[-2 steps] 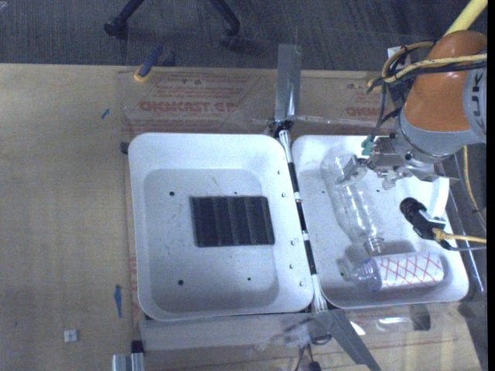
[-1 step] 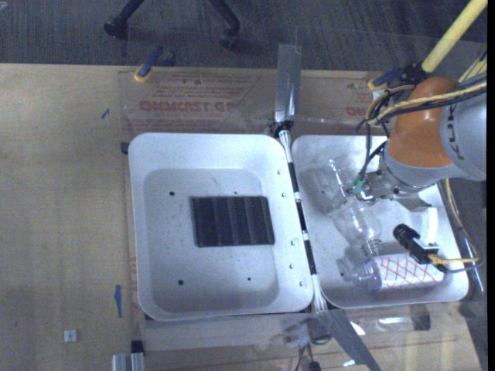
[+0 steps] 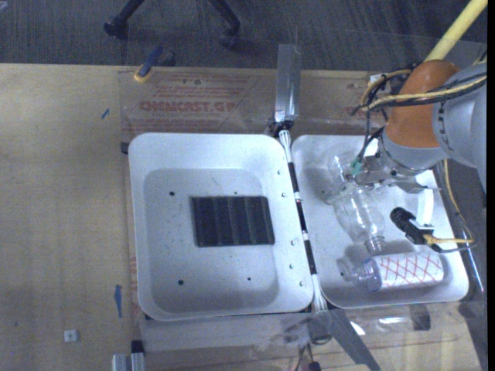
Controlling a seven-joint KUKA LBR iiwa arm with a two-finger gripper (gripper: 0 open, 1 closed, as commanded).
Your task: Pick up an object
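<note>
Fingers hang over clear bottles; brown sheet's red print reads CHEMCAST.

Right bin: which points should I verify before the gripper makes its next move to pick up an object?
1. Gripper is above the right bin: ok.
2. A target lies close to it, the clear bottle: ok.
3. An object is already held: cannot tell.
4. The target lies apart from other things: not ok; a second clear bottle and the red-checked packet crowd it.
5. A spare target, the dark ribbed pad, lies alone in the left bin: ok.
</note>
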